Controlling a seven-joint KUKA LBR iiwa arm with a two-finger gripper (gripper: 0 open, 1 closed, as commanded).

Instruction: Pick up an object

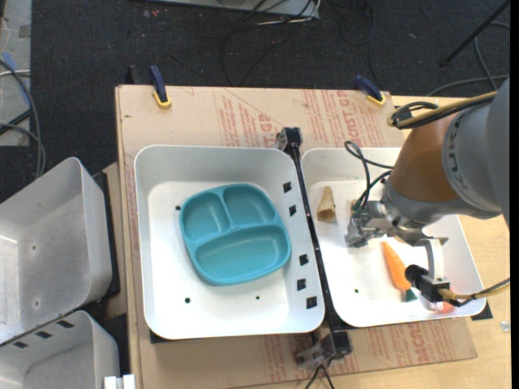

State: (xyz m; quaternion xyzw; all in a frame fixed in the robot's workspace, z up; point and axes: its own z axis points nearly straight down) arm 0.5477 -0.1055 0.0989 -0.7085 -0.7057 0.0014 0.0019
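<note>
In the right bin (365,310), a tan cone-shaped piece (325,203) lies near the left wall. An orange carrot-like piece (394,266) lies toward the front right. My gripper (358,230) hangs low over the bin floor between the two, just right of the tan piece and just left of the carrot's upper end. I see nothing between its fingers. The grey and orange arm covers the back right of this bin.
The left bin (154,298) holds a teal divided plate (235,233) at its middle. A black divider strip (304,225) runs between the two bins. More white containers (49,241) stand left of the bench. Cables lie on the dark floor behind.
</note>
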